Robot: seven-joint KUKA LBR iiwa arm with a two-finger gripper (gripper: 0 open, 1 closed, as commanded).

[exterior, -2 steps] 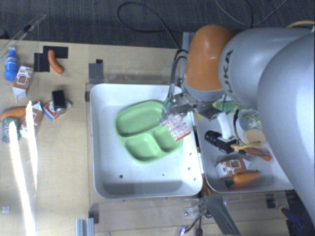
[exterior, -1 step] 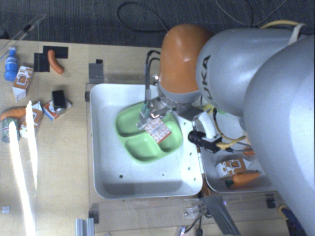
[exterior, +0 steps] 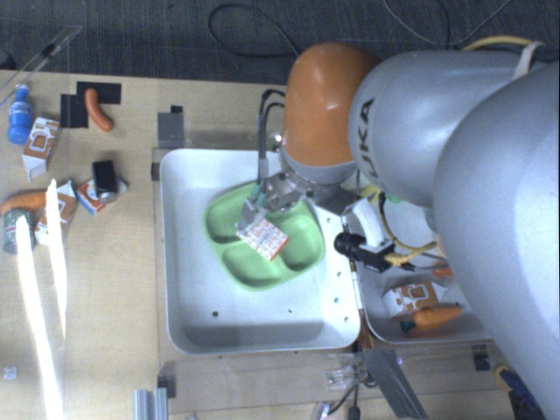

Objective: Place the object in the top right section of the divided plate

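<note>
The left bin holds one green divided plate. The gripper grips one small carton over it (right bin: a carton, a carrot).

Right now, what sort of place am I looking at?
Probably a robotics lab test bench: a large grey arm reaches over a white bin holding a green divided plate, with cables trailing behind.

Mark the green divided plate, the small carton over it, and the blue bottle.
green divided plate (exterior: 229, 215): camera view, left rim.
small carton (exterior: 264, 237): camera view, printed top face.
blue bottle (exterior: 19, 121): camera view, body.
</note>
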